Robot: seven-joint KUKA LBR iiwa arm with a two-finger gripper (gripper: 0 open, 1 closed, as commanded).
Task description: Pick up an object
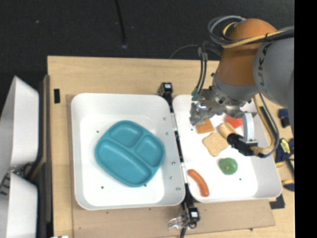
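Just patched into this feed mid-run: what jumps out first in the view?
The grey arm with its orange band reaches in from the right, its gripper low over the right bin's far left corner, just above a small brown food piece. The left bin holds a big teal divided plate. Near the gripper lie a toast slice, a green apple and a sausage.

Single fixed camera above the bench (59,78), slanted downward, both bins (84,148) visible
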